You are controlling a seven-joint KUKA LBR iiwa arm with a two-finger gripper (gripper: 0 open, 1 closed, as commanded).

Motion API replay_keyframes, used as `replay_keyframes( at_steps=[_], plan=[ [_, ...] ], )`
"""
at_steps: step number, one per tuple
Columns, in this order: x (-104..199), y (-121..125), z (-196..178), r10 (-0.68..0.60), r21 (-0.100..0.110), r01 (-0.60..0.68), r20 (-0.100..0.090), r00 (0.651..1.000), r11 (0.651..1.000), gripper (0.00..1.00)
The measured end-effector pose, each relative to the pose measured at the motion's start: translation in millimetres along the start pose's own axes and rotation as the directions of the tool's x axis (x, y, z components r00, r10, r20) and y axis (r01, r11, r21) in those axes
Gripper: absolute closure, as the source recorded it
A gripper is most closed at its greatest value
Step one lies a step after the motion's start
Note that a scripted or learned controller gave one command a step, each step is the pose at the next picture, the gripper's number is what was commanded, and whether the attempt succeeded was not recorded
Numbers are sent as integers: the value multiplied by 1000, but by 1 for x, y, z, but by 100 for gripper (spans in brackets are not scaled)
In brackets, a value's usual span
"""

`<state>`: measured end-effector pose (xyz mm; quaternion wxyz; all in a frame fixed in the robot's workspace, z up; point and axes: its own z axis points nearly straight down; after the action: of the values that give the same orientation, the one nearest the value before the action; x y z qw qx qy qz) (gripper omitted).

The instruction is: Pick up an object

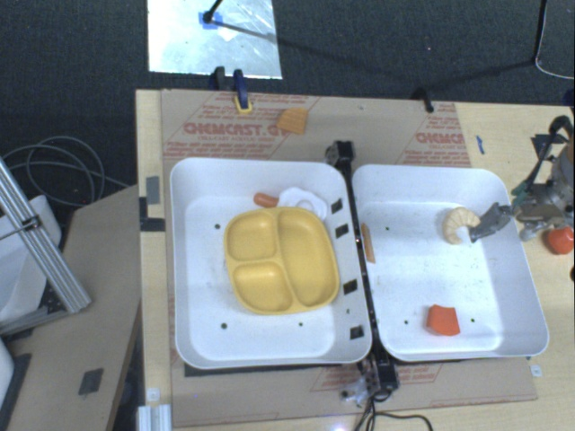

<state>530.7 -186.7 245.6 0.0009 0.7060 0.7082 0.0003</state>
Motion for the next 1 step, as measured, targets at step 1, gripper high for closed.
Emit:
replay_keyframes(
  at_steps=[1],
  plan=[
    [93, 5, 67, -9, 4, 9, -5, 1000, 1000, 0]
  ],
)
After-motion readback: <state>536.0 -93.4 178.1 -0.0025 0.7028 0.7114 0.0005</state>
